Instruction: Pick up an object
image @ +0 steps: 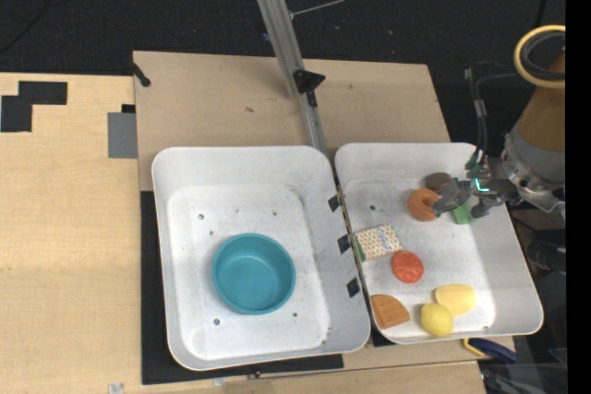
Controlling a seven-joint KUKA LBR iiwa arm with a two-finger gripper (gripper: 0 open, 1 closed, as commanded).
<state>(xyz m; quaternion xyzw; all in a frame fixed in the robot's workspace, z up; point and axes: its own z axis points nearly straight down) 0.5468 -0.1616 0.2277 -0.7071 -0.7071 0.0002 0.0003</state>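
In the camera view, the arm (540,120) is seen reaching in over the right rim of the right bin (517,258). The gripper (455,200) is lowered near that bin's upper right corner, just beside an orange ring-shaped object (424,205); whether anything is gripped cannot be told. A patterned block (378,242) and a red ball (407,268) are placed near the middle of the right bin. A teal bowl (254,272) is set in the left bin (185,171), toward its lower edge.
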